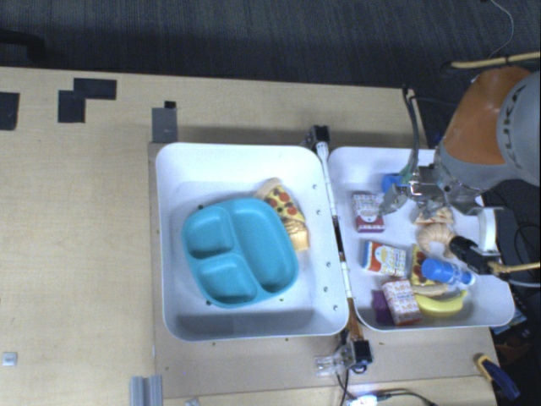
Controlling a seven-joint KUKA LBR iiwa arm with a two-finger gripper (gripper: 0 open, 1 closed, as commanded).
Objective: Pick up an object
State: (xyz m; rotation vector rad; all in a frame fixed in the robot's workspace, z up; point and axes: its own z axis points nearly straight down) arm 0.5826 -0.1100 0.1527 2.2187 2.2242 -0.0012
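White plastic bins sit side by side on the pale wooden bench (pixel 76 252). The left bin (pixel 182 163) holds a turquoise divided tray (pixel 239 250) lying at a slant, with a toy pizza slice (pixel 286 208) touching its upper right edge and leaning toward the bin's right wall.

The right bin (pixel 490 311) carries a crowd of small things. A small red and white packet (pixel 368 211) lies near the upper left of the bin. Below it a white carton with orange and blue print (pixel 385 259) lies flat, and further down a pinkish speckled box (pixel 401 300) rests near the front wall, with something purple tucked at its left side. A yellow banana (pixel 444 304) lies along the front right, touching a blue and white bottle-shaped toy (pixel 445 272) just above it. A tan seashell-like object (pixel 434 231) sits between the bottle toy and the arm's end.

The grey arm with its orange band (pixel 473 125) reaches in from the right over the right bin. The gripper (pixel 414 189) hangs low at the upper middle of that bin, just above the shell, with a blue object (pixel 391 183) right beside its left tip. Whether the fingers are spread or closed cannot be told, and nothing is clearly seen between them.
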